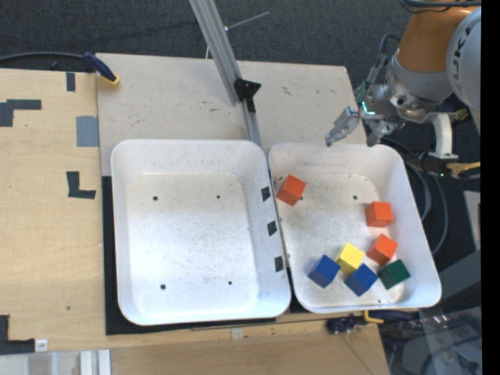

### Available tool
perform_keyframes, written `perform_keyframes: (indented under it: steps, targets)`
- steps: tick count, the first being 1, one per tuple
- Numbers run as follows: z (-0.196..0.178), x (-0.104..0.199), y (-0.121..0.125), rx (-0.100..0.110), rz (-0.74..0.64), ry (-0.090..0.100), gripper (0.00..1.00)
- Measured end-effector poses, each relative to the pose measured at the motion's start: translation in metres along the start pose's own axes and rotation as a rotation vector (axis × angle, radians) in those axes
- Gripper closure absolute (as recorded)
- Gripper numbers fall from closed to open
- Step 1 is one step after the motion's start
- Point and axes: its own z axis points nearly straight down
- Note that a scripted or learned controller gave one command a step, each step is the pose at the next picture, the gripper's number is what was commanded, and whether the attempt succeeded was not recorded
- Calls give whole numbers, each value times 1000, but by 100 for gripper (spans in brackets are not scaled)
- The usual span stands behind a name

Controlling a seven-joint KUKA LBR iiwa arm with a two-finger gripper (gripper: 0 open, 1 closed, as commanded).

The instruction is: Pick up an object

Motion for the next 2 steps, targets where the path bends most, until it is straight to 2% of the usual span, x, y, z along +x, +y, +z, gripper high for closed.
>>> perform_keyframes:
  steps: [1, 2]
  targets:
    - [-3, 0, 1, -5, -1, -2, 0]
    - [61, 5, 3, 1, -1, -1, 0]
